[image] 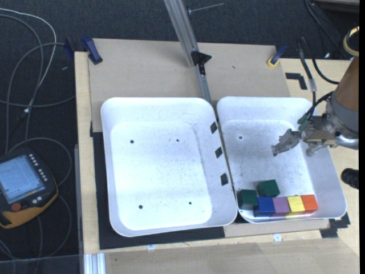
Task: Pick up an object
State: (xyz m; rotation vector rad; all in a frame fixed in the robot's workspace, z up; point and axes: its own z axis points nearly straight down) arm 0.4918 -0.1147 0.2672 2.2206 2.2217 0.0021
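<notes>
Several small blocks lie in a row along the front edge of the right bin: a dark green block, a second green block, then a blue block, a purple block, a yellow block and an orange block. My gripper hangs over the middle right of that bin, behind the blocks and apart from them. It is open, with one finger to the left and nothing between the two.
The left bin lies beside the right one, with black clips at the seam. A metal rail slants in from the back. A teach pendant and cables lie off the bench to the left.
</notes>
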